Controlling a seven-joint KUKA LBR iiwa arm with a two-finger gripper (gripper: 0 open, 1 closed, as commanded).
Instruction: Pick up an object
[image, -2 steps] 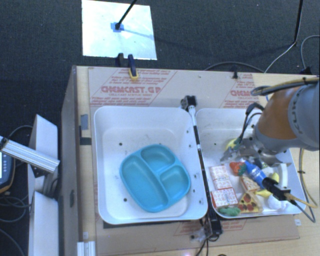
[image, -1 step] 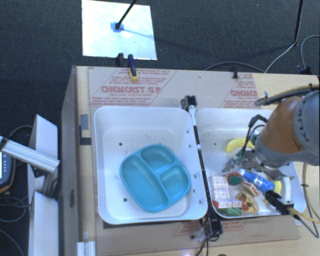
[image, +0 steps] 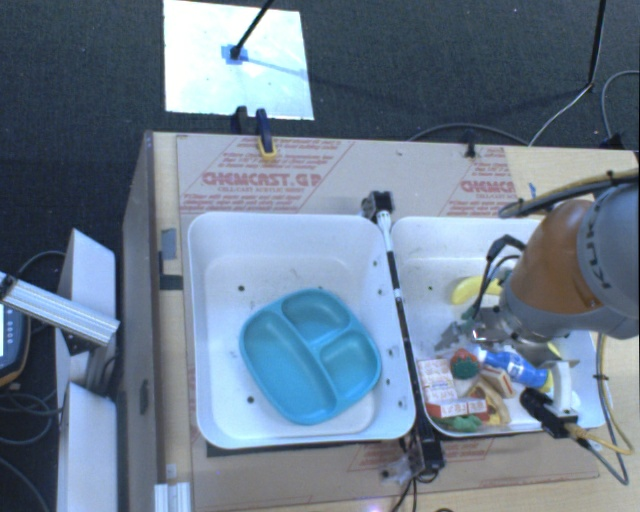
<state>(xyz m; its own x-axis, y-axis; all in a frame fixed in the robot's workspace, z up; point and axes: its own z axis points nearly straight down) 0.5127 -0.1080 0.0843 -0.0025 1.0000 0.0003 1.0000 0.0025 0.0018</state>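
- Where the frame's middle and lower half lie, a bench (image: 300, 165) topped with printed brown board carries two shallow white bins side by side, with dark carpet around it and a pale square sheet (image: 236, 60) on the floor at upper centre.
- Left bin (image: 230, 260): a light blue divided plate (image: 310, 355) lies flat in its lower middle, with bare white floor along the top and left walls.
- Right bin (image: 430, 255): its upper left part is bare, and the clutter sits low against the bottom wall.
- Arm (image: 575, 270): grey, with the orange band, it comes in from the right edge and hangs over the right bin.
- Gripper (image: 478, 335): it is low in the right bin, just above the clutter; whether its jaws are wide or closed cannot be told.
- Objects for picking: a yellow piece (image: 468, 291) sits just above the gripper, a blue-and-white bottle (image: 512, 365) lies just right of it, a green lump (image: 463, 364) just below, and a red-and-white carton (image: 443, 388) sits at the bin's lower left.
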